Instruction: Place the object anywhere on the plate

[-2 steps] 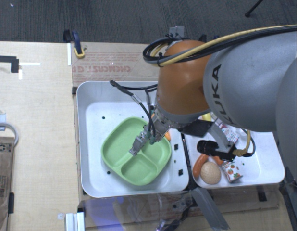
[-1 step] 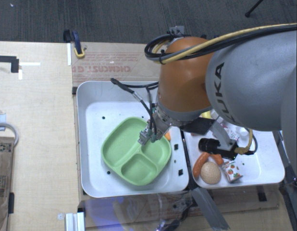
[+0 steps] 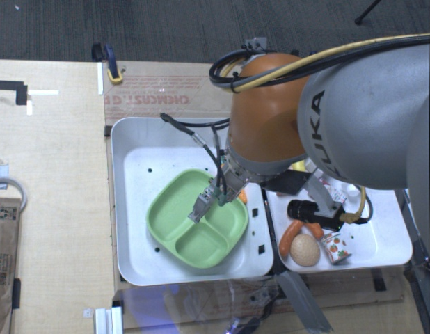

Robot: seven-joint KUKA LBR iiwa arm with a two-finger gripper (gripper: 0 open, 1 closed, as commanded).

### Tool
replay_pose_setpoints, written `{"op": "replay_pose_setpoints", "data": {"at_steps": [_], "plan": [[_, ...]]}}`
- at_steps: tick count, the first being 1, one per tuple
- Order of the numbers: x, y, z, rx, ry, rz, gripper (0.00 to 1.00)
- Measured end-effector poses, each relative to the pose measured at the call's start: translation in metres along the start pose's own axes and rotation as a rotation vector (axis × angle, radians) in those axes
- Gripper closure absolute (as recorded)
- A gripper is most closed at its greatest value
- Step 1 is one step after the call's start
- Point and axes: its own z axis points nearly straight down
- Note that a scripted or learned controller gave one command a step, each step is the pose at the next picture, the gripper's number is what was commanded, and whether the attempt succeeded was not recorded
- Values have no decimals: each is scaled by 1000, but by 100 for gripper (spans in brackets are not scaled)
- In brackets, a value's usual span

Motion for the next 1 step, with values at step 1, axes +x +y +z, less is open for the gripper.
{"op": "replay_pose_setpoints", "data": {"at_steps": [1], "plan": [[0,0,0,0,0,0,0]]}}
